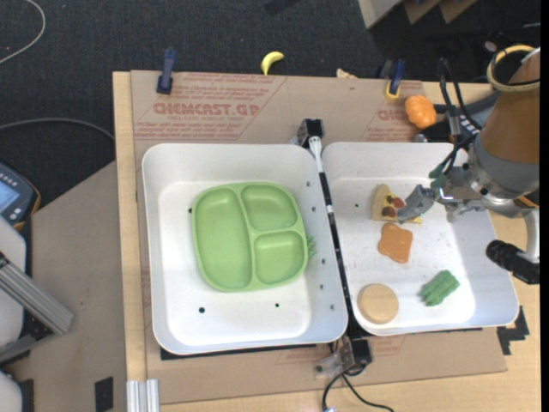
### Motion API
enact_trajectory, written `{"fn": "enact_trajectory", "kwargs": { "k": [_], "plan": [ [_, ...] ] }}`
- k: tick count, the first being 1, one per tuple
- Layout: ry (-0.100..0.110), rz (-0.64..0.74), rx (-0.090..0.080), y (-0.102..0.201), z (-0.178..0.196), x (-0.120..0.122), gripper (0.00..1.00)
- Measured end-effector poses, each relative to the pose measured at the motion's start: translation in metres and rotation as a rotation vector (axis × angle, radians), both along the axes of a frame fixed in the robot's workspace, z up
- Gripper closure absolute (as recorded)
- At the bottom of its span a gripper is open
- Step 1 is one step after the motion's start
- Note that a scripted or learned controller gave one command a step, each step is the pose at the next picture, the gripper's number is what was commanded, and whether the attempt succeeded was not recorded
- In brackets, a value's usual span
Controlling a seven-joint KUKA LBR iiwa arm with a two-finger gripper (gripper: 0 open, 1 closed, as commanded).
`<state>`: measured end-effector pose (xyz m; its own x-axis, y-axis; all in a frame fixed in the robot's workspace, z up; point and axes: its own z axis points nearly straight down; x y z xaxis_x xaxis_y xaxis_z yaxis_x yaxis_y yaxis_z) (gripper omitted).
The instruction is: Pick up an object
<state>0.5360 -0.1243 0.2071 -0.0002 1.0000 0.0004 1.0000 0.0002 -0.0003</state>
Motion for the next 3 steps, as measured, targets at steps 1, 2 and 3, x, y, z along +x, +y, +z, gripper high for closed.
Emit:
{"fn": "enact_trajectory", "kwargs": {
  "k": [1,2,3],
  "plan": [
    [0.008,-0.001,0.002,0.008,-0.107,-0.015,0.00],
    [-0.003,-0.002,0.000,-0.031,-0.122,0.001,0.00],
    [-0.010,-0.002,-0.002,-0.031,-0.109,0.002,1.00]
  ]
}}
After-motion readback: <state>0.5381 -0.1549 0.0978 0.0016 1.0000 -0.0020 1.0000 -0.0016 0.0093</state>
